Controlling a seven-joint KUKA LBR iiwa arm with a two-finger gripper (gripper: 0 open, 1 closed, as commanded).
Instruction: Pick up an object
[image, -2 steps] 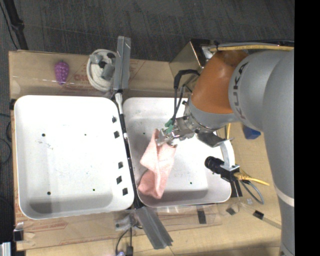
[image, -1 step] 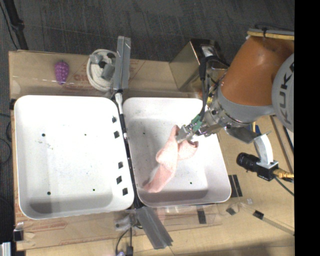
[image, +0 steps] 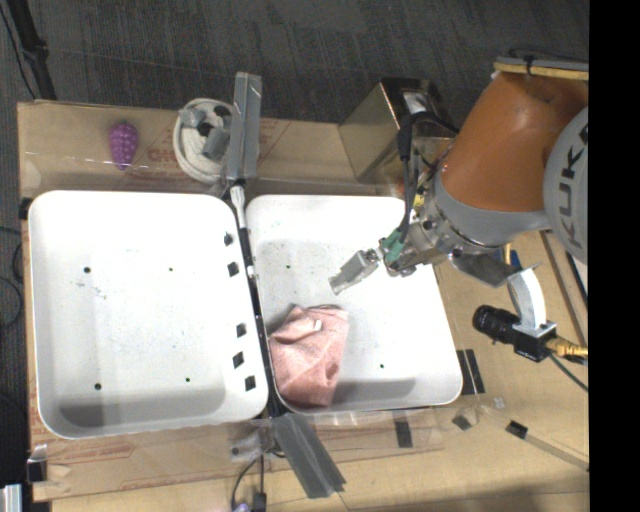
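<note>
Camera view: arm (image: 520, 150) enters from 3 o'clock, wrist angled down over the right bin (image: 420, 370). End effector (image: 352, 270) hangs above the bin floor; grip state cannot be told. Pink cloth (image: 310, 355), crumpled, lies at the bin's 7 o'clock corner, against the divider, apart from the end effector.

grey arm (image: 560, 190) with broad orange band (image: 505, 135); green fitting and slim grey hand (image: 352, 270)

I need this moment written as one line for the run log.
arm: over right bin | gripper: above bin floor, nothing held | pink cloth: crumpled, front-left of right bin, untouched | status: not yet picked
</note>
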